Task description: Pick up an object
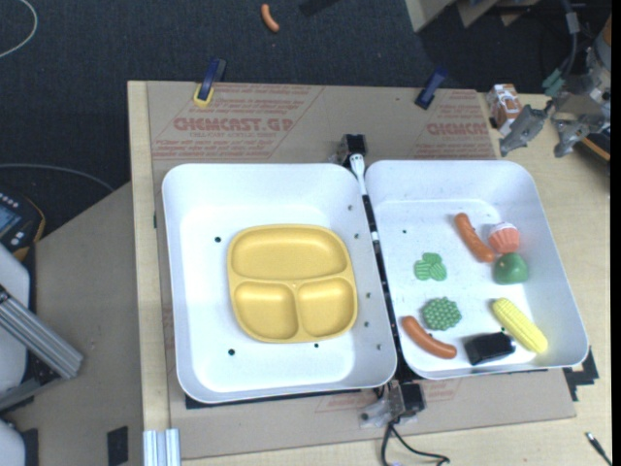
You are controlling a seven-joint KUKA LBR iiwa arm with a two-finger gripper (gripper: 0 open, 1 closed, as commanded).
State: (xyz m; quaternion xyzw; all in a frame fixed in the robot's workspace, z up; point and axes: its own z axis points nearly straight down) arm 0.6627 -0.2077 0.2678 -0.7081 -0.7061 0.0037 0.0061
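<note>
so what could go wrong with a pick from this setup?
1. The right bin is crowded along its near edge: the toy corn touches the black block, with a sausage close by, so a grasp may nudge or catch a neighbour.
2. The green ball sits against the cupcake and may roll off when touched.
3. The gripper sits outside the bin, so it has a full approach to make.
</note>
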